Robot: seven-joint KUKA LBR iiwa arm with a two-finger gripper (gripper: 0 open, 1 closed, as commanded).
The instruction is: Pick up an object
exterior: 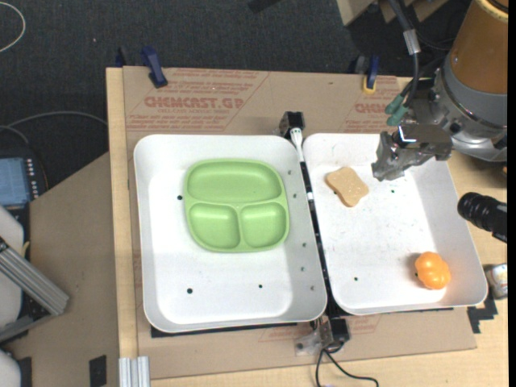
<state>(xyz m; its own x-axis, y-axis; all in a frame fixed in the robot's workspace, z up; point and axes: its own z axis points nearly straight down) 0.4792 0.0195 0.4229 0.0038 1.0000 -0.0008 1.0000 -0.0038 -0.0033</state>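
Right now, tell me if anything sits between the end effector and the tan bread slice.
Nothing visible does. The end effector hangs just right of the tan bread slice, with bare white bin floor between them.

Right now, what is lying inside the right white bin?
Inside the right bin I see a tan piece of toast near the far left corner and an orange fruit near the front right. The gripper covers a small patch of floor beside the toast.
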